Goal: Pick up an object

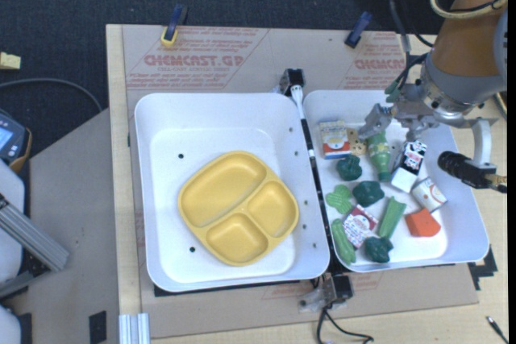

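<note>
**Arm poised over a crowded bin, nothing lifted yet**

Nearest the lens, along the bench's front edge, a small black clamp (332, 287) sits at the seam between the two bins, apparently pinning them side by side; a matching one (292, 80) does the same at the far end of the seam. Two blue clips (172, 22) at the back likely hold the cardboard sheet (242, 52) flat.

On the left, the left bin (153, 141) carries a yellow divided tray (238, 207), lying at a slant near its middle.

To the right, the right bin (472, 242) holds the candidates for picking, packed close together: a small printed box (334, 137) at the back left, dark green broccoli-like pieces (368, 192), green pods (392, 217), a white carton (428, 193) and an orange block (422, 224) further right.

Over the bin's rear, the gripper (397, 122) hangs low, just above a green bottle-like piece (379, 155) and a black-and-white carton (413, 158). Whether its pincer is spread or pressed together cannot be told from this slant, and nothing shows between them. Judging by position, it is lining up on that rear cluster, where tight neighbours may spoil a clean pinch.
</note>
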{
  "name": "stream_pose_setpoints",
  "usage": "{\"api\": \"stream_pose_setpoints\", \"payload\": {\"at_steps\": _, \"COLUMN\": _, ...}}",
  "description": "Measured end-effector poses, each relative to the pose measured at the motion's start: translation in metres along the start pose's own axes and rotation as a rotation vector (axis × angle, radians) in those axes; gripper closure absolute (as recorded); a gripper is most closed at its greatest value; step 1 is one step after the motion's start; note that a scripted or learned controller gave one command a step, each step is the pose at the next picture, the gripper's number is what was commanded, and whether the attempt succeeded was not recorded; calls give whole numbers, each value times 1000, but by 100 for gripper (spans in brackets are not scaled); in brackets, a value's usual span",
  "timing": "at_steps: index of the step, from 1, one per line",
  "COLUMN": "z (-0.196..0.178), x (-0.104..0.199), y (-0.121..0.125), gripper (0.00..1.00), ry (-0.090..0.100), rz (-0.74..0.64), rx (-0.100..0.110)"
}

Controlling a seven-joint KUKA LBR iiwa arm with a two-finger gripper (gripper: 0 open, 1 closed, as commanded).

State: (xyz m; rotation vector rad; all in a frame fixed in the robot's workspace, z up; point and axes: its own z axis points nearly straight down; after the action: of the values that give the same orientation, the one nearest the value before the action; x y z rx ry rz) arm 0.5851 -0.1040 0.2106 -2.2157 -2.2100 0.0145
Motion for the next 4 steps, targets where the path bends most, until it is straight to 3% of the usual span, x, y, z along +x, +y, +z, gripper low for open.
{"api": "stream_pose_setpoints", "payload": {"at_steps": 1, "z": -7, "x": 0, "y": 3, "gripper": 0, "ry": -1, "rz": -2, "rx": -13}}
{"api": "stream_pose_setpoints", "payload": {"at_steps": 3, "z": 96, "x": -10, "y": 5, "gripper": 0, "ry": 0, "rz": -2, "rx": -7}}
{"api": "stream_pose_setpoints", "payload": {"at_steps": 4, "z": 128, "x": -9, "y": 5, "gripper": 0, "ry": 0, "rz": -3, "rx": -9}}
